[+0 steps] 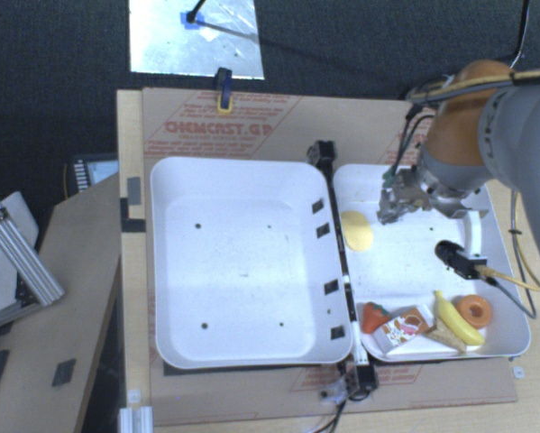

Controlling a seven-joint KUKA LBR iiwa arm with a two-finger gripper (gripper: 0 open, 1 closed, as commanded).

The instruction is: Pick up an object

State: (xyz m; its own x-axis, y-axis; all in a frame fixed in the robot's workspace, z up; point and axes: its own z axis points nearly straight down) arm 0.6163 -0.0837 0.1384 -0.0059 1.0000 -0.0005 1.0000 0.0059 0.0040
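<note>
Jaws cannot be read as parted or closed from this slant; the gripper [391,207] hangs over the far half of the right bin [405,269]. Just to its left lies a pale yellow disc [357,232] (flat on the floor, close to the divider). Against the near wall cluster a red piece [375,317], a white packet [403,328], a banana [459,319] and an orange slice [475,310]. The left bin [242,260] adjoins.

left bin [242,260] floor open — right bin [405,269] near corner crowded: banana [457,320], packet [403,328]
</note>
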